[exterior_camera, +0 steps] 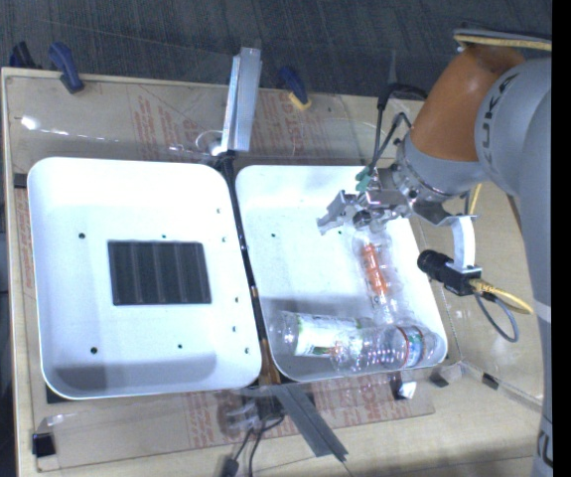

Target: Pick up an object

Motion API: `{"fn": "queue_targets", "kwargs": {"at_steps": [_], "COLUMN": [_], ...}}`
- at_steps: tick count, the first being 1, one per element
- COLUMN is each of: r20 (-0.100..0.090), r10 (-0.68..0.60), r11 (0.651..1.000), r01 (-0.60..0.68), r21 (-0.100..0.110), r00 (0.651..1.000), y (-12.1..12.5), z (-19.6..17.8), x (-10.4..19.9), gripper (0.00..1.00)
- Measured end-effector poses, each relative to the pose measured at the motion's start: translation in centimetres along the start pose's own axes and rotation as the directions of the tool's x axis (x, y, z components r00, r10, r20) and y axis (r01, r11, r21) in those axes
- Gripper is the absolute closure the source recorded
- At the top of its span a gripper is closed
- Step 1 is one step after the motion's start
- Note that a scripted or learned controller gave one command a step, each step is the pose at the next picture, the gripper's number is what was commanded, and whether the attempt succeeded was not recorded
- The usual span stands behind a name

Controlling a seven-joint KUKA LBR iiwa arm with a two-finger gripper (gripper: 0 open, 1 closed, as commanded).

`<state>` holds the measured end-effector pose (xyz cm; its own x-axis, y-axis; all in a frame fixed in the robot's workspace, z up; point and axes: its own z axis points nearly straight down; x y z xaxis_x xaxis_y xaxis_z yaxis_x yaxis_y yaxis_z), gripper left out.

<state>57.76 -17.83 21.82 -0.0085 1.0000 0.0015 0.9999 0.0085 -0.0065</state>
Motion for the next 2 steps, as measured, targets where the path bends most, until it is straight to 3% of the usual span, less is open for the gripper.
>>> {"fn": "queue_targets", "kwargs": {"at_steps": [1,2], "r20": [0.001,0.003], "r10": [-0.021,-0.119], "r11": [1.0,0.993], "r01": [0.021,0.119], "r21": [-0.001,-0.006], "r00": [1.0,0.993], "y": [-3.8,-1.4], "z": [1.5,2.3], "x": [-3.2,-3.1], "gripper": [0.0,0.0]}}
